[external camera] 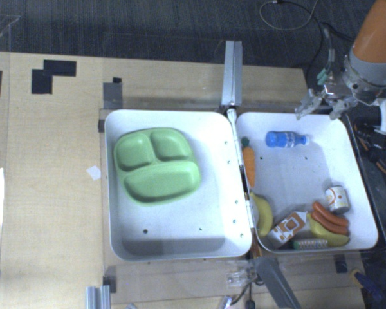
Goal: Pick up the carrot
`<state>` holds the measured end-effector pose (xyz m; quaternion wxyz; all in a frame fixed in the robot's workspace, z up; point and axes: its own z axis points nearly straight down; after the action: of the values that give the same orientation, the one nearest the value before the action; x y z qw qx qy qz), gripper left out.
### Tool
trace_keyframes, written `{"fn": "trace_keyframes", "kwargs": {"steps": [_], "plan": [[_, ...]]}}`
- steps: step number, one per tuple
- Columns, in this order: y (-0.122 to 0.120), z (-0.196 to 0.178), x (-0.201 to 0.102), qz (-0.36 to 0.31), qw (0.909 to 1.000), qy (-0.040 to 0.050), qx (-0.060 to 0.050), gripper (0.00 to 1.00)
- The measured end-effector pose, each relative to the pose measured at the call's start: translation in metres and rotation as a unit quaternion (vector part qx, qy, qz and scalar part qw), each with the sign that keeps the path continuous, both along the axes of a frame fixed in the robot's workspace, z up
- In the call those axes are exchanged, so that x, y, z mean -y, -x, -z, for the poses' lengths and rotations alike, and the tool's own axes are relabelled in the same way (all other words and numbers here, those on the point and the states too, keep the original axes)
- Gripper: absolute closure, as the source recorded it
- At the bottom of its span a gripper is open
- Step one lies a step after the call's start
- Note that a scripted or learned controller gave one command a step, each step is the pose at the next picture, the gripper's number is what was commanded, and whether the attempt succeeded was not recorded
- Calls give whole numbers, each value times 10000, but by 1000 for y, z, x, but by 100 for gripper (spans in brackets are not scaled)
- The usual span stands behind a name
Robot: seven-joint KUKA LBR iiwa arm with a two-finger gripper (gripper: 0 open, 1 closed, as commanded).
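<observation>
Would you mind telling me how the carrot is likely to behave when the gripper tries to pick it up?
The carrot looks like a stiff toy, so probably light and rigid. Its rounded, tapered shape may roll or slip. It lies tight against the right bin's left wall, which could block one finger.

Even, bright overhead light, soft shadows, slightly blurry picture.

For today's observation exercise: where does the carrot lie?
The slim orange carrot lies along the right bin's left wall, above the yellow banana.
</observation>
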<state>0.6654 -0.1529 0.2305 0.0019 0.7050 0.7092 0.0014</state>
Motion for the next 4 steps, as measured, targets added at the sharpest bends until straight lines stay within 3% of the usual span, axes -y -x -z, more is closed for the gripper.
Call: {"fn": "trace_keyframes", "kwargs": {"steps": [1,2,3,4], "plan": [[76,136,-53,-226,9997,-2,7,0],[74,124,-54,-231,9997,1,37,100],[74,49,5,621,9981,1,3,100],[97,18,-105,1127,9936,-12,-2,100]]}}
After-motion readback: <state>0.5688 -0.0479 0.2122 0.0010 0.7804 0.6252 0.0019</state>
